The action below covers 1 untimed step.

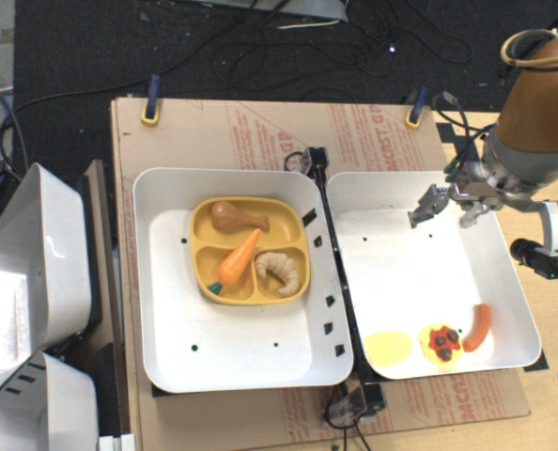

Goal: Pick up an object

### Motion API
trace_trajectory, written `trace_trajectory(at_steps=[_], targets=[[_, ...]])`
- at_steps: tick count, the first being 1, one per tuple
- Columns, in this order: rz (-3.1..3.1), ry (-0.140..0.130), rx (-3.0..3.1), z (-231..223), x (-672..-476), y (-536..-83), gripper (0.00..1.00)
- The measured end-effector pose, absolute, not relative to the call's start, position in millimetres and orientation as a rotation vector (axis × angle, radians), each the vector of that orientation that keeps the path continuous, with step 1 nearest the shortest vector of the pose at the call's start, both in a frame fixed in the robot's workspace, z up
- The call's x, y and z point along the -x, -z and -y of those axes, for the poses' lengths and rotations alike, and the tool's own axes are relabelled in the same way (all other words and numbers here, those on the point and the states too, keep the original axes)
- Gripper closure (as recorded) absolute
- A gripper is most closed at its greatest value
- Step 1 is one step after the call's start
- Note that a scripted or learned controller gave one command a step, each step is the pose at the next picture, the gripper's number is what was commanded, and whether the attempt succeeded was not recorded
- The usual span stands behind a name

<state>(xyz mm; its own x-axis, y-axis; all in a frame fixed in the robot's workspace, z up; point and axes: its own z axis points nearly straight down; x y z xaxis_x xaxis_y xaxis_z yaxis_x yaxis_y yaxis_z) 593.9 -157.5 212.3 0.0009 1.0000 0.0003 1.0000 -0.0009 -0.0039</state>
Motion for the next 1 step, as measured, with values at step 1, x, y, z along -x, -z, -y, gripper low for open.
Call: trace_trajectory(at_steps=[1], targets=[[2.219, -0.004, 2.221, 156.8, -593.0, -169.4, 0.00]])
